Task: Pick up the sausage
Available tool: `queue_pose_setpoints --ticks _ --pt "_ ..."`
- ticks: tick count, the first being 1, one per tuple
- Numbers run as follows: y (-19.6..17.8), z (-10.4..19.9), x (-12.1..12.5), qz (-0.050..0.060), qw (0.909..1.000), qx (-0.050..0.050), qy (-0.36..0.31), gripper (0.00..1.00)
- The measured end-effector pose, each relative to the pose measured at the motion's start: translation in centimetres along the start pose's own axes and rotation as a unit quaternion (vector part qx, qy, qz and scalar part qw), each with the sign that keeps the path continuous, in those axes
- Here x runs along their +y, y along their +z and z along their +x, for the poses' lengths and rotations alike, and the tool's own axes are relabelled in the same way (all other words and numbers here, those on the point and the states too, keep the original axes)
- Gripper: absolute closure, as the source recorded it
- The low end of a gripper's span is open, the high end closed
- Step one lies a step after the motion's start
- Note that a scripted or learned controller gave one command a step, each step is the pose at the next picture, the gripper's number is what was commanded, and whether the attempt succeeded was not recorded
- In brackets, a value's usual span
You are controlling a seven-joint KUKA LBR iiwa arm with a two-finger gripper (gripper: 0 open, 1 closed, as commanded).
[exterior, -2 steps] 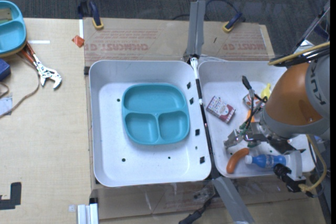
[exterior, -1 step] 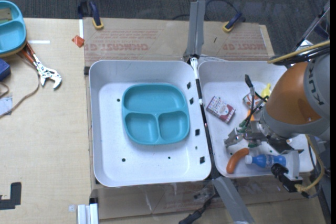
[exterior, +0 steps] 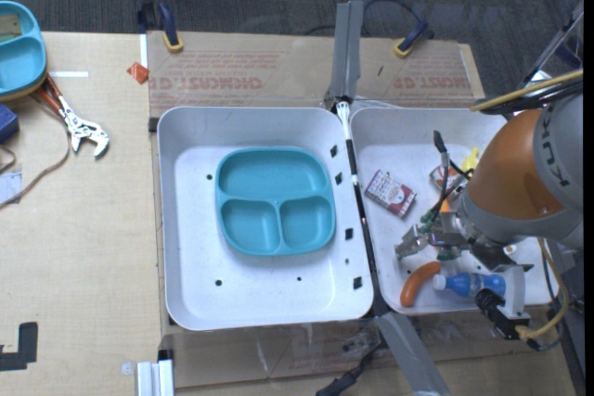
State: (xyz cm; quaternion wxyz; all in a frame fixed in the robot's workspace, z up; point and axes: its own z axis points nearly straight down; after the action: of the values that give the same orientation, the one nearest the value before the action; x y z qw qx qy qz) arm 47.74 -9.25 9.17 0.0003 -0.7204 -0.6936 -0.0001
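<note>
The sausage [exterior: 419, 282], orange-red and slightly curved, lies near the front left of the right bin [exterior: 394, 139]. My gripper [exterior: 429, 245] hangs just above and behind it, at the end of the grey arm with the orange band [exterior: 518, 170] that reaches in from the right. The sausage rests on the bin floor, apart from the gripper, and nothing shows in the gripper's grasp. The wrist hides part of the bin's right side.
A blue and white bottle [exterior: 474, 283] lies right beside the sausage. A red and white packet [exterior: 390, 192] sits further back in the same bin. The left bin [exterior: 186, 218] holds a teal divided plate [exterior: 276, 199]. A wrench [exterior: 82, 131] lies on the bench at left.
</note>
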Motion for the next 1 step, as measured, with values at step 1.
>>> queue_pose_setpoints --ticks 1 --pt "0.0 -0.58 -0.01 0.0 0.9998 0.0 0.018 0.0"
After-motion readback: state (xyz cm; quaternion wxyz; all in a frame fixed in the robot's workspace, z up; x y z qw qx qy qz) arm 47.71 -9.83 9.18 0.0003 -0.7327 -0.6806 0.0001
